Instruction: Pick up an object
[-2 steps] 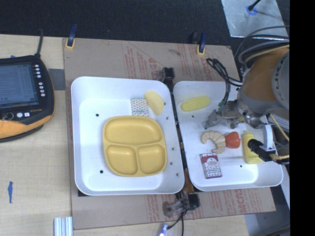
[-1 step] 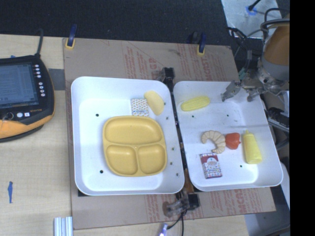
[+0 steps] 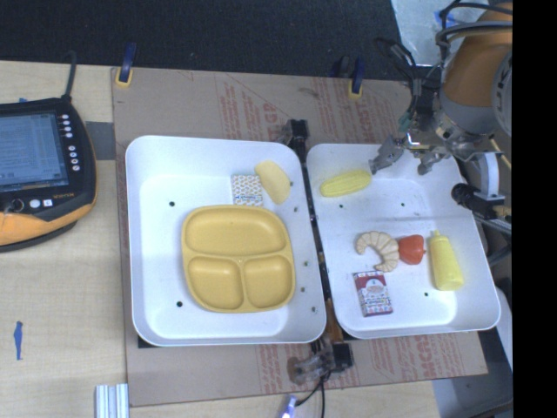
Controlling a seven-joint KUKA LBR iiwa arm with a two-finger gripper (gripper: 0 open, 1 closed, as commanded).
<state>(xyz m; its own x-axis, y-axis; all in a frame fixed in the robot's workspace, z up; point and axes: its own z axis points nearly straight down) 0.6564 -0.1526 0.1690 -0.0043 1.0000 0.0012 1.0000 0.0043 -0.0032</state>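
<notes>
Two white bins (image 3: pixel 148 233) on brown cardboard (image 3: pixel 218 94) atop a wooden bench (image 3: pixel 52 320); gripper (image 3: pixel 405 157), fingers spread and holding nothing, above the right bin (image 3: pixel 470 312).

A cardboard-covered bench (image 3: pixel 78 259) bears two white bins (image 3: pixel 148 233) and a tablet (image 3: pixel 39 168).

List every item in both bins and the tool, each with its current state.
Grey two-finger tool: open, above the right bin's far edge, holding nothing.
Yellow plastic corn cob: lying flat, right bin.
Pink toy shrimp: lying, touching the red piece.
Small red toy piece: resting, right bin.
Yellow squeeze bottle: on its side.
Red and white small box: flat.
Yellow divided plate: upright, left bin.
Pale yellow toy wedge: lying, left bin.
Checked white packet: flat, beside the wedge.
</notes>
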